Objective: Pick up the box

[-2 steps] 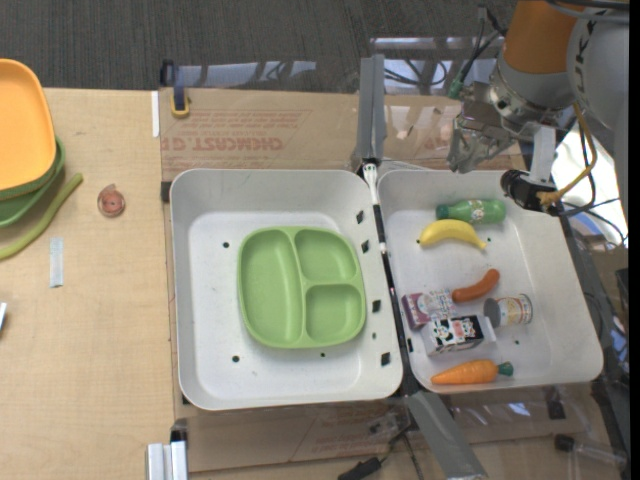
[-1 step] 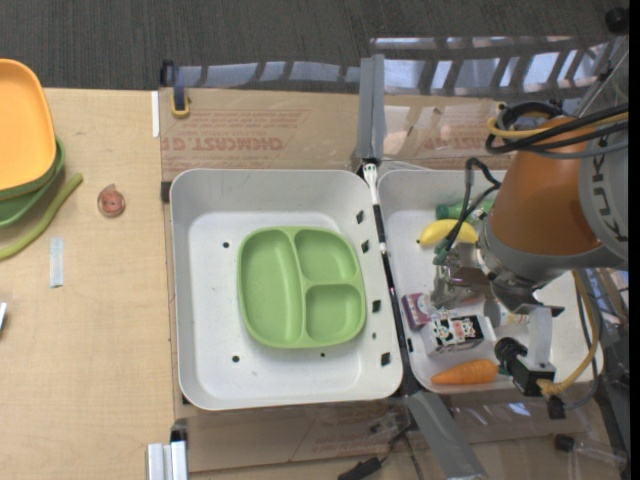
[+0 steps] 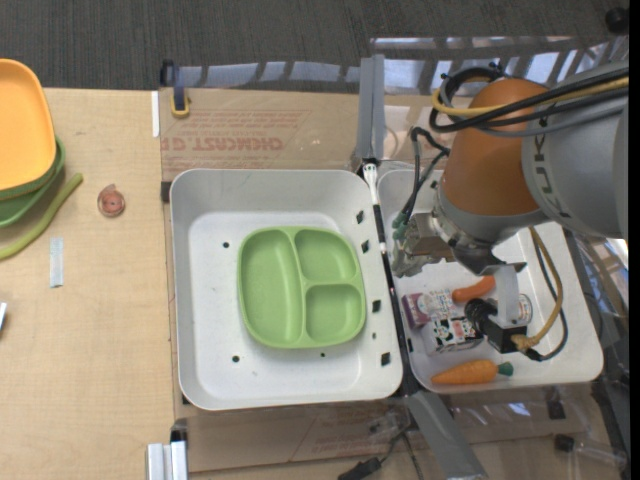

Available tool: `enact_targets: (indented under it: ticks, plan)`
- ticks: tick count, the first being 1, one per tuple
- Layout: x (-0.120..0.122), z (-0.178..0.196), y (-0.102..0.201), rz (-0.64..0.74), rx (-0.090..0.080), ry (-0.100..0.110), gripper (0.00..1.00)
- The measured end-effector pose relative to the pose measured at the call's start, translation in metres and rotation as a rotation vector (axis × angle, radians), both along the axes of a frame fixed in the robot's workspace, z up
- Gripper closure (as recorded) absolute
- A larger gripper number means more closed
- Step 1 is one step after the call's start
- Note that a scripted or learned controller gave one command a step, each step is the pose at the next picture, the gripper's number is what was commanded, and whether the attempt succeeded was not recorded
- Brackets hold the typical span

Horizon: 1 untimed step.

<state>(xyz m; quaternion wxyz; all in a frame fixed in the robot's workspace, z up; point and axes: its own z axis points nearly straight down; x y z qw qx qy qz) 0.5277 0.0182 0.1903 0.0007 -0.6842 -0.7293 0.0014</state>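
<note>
Camera view is showing left white bin [image 3: 190, 268] holding a green three-compartment plastic plate [image 3: 300, 286], right white bin [image 3: 575, 353] holding a printed box [image 3: 452, 332] and orange carrot [image 3: 466, 372]; gripper [image 3: 425, 250] state cannot be told.

My grey arm [image 3: 585, 158] reaches in from the right of the camera view and bends downward at the wrist, with its orange band [image 3: 495, 148] turned up toward the camera. My end effector [image 3: 428, 246] hangs low beneath it, largely hidden by the wrist.
</note>
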Motion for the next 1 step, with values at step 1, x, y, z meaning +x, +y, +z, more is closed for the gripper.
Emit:
enact_targets:
  ticks: [1]
  plan:
    - [0.0945, 0.003, -0.0443, 0.322, 0.0, -0.003, 1.0]
